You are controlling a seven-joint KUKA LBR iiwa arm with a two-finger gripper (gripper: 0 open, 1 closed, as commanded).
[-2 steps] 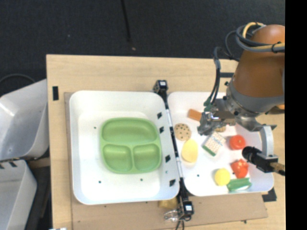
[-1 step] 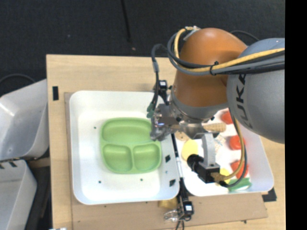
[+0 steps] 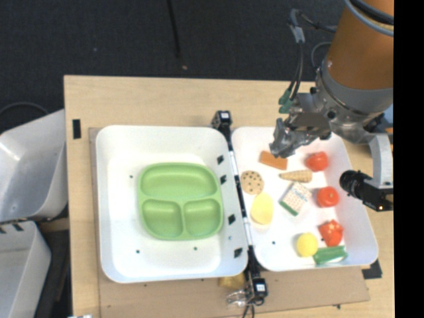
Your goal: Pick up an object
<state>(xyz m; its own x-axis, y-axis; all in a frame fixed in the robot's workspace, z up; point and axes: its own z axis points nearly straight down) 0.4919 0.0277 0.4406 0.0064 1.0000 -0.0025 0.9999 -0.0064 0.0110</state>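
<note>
Gripper low over the right bin's far side, right at the orange wedge!

The gripper [image 3: 283, 146] hangs just above the orange wedge [image 3: 272, 159] in the right bin [image 3: 354, 244], and whether its jaws are wide or closed I cannot tell from up here. Beside the wedge sits a red tomato [image 3: 317, 161], and just below it a cone [image 3: 295, 175], a cookie [image 3: 251, 181], a small box [image 3: 294, 198] and a pale yellow piece [image 3: 262, 209]. Over in the left bin [image 3: 119, 257] a green divided tray [image 3: 180, 199] lies flat.
</note>
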